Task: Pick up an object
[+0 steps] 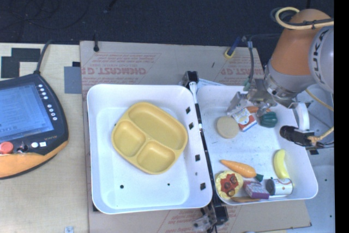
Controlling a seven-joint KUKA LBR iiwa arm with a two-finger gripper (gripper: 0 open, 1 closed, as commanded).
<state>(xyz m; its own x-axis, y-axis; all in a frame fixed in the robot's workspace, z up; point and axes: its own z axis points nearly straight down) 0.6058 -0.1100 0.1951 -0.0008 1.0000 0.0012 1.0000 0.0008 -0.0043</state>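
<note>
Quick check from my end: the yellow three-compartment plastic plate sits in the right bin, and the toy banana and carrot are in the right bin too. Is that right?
Not quite. The camera view shows the yellow three-compartment plastic plate lying in the left white bin, alone there. The rest stands: the yellow toy banana and the orange toy carrot are in the right white bin.

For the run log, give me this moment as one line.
gripper: over right bin, far end | fingers: unclear | nearest: small carton, tan disc | yellow tray: left bin
</note>
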